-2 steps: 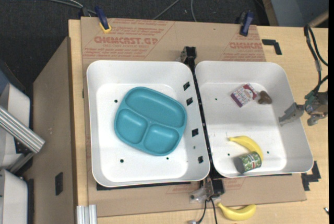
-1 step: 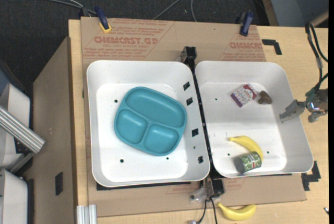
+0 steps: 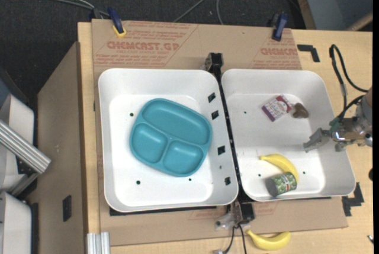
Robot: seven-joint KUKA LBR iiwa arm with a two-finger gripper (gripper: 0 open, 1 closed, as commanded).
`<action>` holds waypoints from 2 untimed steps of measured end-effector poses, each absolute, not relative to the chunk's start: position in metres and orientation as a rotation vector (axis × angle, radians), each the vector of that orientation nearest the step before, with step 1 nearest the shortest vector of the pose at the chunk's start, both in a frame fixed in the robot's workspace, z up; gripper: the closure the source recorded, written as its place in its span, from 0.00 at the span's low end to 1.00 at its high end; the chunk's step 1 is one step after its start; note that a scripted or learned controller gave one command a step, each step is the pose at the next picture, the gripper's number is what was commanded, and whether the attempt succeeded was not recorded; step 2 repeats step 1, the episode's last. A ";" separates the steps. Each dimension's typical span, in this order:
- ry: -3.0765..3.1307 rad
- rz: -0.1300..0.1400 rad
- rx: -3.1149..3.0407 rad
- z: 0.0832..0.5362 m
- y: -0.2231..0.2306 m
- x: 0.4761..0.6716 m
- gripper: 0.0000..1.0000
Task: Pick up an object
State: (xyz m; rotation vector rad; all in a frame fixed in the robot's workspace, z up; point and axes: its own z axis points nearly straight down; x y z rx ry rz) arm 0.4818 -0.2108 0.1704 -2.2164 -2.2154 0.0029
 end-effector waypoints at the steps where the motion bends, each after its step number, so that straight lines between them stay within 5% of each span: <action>1: -2.217 0.002 -2.217 0.126 -0.204 0.479 0.00; 2: -2.217 0.002 -2.217 0.126 -0.204 0.479 0.00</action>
